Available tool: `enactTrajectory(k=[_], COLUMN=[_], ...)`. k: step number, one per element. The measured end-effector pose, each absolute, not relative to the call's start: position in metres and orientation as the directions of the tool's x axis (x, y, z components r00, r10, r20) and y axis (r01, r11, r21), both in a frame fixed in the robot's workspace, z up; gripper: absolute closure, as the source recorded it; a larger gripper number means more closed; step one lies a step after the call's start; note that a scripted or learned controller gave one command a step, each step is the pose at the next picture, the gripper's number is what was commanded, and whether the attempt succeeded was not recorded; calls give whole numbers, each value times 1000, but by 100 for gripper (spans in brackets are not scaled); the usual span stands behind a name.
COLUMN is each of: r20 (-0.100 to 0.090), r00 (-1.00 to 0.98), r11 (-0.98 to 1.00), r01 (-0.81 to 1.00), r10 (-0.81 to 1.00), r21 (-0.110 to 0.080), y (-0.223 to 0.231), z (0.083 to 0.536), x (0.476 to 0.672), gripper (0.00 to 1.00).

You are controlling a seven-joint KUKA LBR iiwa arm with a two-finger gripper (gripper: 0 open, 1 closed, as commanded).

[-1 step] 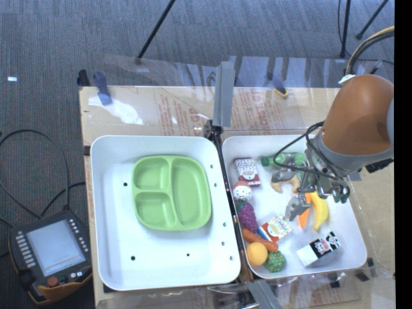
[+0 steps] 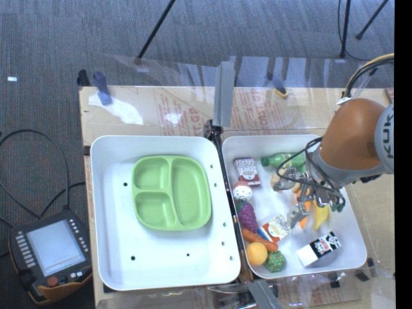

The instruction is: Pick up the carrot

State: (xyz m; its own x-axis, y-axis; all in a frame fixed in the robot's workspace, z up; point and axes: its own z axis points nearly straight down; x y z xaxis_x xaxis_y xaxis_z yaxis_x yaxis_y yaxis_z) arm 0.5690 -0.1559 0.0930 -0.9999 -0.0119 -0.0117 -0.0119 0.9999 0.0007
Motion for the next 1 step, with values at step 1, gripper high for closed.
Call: enactTrajectory(k=[1], r20=[-10], r00=[-1000], r11=[1000], r01=[-19], r10=[-19], r21=[0], y=[-154], z=[105], x=[570], gripper=[100])
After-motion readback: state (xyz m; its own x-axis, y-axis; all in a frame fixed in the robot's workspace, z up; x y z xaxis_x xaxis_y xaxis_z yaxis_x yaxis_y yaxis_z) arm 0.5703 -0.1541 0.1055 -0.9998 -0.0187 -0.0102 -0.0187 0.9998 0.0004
